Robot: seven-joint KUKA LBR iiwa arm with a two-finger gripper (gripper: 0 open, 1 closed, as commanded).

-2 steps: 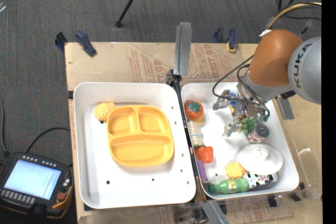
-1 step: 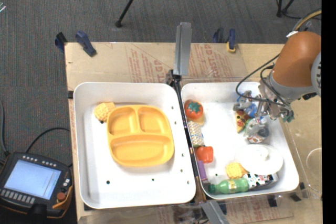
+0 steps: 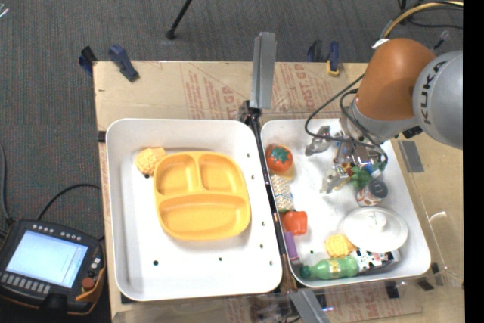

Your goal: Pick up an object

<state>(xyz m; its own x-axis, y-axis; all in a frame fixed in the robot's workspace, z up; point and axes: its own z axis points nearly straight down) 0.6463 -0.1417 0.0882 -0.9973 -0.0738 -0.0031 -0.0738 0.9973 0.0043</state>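
The grey arm's end effector (image 3: 342,161) is seen low over the right shallow white bin (image 3: 420,238); whether it is clenched cannot be told, and a small green-and-white item under it is blurred. In the left shallow white bin (image 3: 125,238) lie a yellow 3-compartment plastic tray (image 3: 202,195) and a yellow corn toy (image 3: 149,159). The right bin holds a white round lid (image 3: 372,228), a green plastic bottle (image 3: 331,268) and a red tomato toy (image 3: 278,158), with bare floor mid-bin.

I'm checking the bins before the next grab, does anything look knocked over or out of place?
Mostly tidy. The green bottle lies on its side along the right bin's near edge, against a yellow toy. A small yellow corn toy sits outside the yellow divided plate, touching its far-left corner. Nothing looks spilled or broken.
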